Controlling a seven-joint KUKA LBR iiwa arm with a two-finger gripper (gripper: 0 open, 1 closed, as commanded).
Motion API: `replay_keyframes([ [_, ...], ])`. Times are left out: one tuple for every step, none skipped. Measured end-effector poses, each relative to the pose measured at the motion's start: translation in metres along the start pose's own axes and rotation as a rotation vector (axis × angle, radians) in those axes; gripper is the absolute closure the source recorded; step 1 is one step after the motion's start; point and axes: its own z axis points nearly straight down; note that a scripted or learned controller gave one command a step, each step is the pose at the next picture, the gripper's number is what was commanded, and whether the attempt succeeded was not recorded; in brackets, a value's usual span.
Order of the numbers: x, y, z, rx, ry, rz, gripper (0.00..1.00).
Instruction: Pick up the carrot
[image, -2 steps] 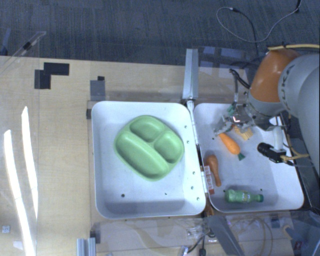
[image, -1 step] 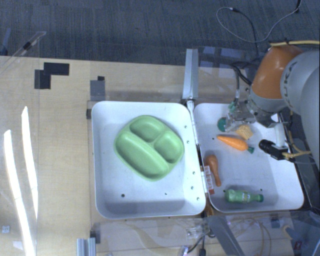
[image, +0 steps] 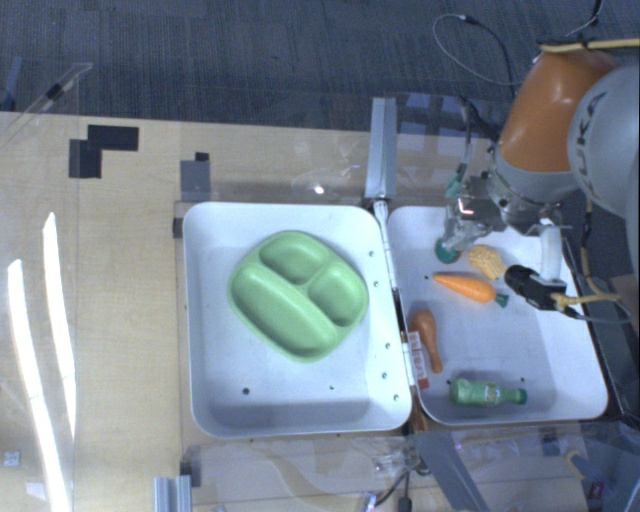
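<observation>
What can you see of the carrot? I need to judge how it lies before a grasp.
The carrot is a small orange cone, smooth like a plastic toy, with a dark green stub at its thick right end. It lies flat on the floor of the right bin, tip pointing left and slightly up. It lies just below a pale bumpy item; contact is unclear. The tool is above-left of it, not gripping it.

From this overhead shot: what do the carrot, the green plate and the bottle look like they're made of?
Carrot: likely moulded plastic, a toy; uniform orange, smooth, with a small green tip. Green plate: looks like matte plastic or silicone; three soft-edged compartments, an even pale green, no sharp glare. Bottle: probably translucent green plastic with a pale label, lying on its side; glass can't be ruled out from here.
</observation>
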Motion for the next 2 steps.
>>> replay_keyframes([
  [-0.071,-0.064,-0.006,0.001,-0.002,-0.028,1.00],
  [-0.025,-0.086,0.017,0.005,0.000,0.249,1.00],
])
